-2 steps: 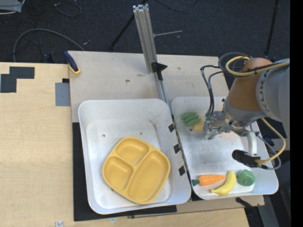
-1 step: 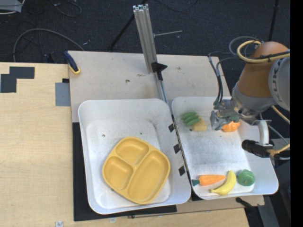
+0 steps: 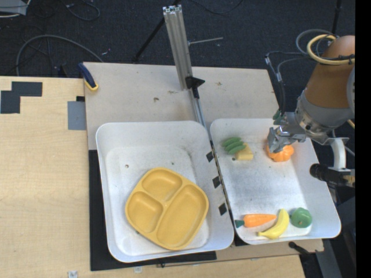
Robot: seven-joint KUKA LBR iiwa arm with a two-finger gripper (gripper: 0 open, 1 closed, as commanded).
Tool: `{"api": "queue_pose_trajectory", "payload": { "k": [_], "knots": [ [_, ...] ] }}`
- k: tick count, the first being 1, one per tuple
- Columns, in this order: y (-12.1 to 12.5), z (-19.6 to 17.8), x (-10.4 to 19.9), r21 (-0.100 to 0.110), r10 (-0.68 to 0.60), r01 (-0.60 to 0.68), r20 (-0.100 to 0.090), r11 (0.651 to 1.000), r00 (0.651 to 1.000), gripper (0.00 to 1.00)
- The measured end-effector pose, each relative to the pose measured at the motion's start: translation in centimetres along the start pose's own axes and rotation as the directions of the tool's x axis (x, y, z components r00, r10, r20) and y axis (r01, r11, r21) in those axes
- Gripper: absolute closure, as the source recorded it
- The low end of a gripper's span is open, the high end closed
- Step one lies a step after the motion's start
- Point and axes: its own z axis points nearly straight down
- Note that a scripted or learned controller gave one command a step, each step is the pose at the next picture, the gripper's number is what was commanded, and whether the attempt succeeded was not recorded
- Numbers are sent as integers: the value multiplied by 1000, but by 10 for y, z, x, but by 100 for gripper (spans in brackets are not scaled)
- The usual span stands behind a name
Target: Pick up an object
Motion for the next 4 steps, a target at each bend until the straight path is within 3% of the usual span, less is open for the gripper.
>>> {"api": "queue_pose_trajectory", "payload": {
  "k": [1, 4],
  "knots": [
    [1, -41, -1, 1, 0, 0, 0, 1000, 1000, 100],
    [-32, -21, 146, 8, -4, 4, -2, 1000, 1000, 100]
  ]
}}
